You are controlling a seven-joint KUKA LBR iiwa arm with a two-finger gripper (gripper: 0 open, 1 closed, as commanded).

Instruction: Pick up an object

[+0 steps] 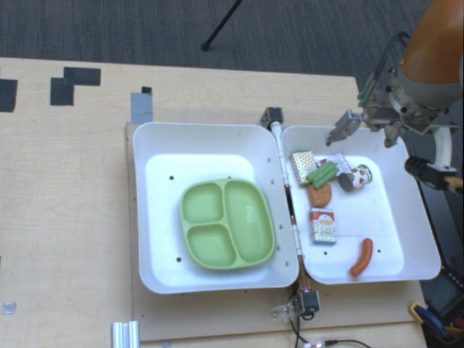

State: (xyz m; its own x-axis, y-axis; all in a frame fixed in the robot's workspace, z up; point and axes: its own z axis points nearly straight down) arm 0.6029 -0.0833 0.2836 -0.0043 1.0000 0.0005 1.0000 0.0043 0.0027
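Observation:
Several small objects lie in the right bin (413, 216). A green pod (321, 172) rests across a checkered packet (302, 161) and a round brown cookie (320, 194). Beside them is a grey and red-white toy (354, 177). A red and white carton (323, 227) sits lower down, and an orange-red sausage (361, 257) lies near the front wall. My gripper (366, 134) hangs over the bin's far edge, above and behind the toy. It is open, its fingers spread wide with nothing between them.
The left bin (156, 194) holds a light green divided plate (228, 224). A ridge (284, 187) separates the two bins. The arm's orange band (437, 38) and grey wrist stand over the right bin's far right corner. Black cables run along the right side.

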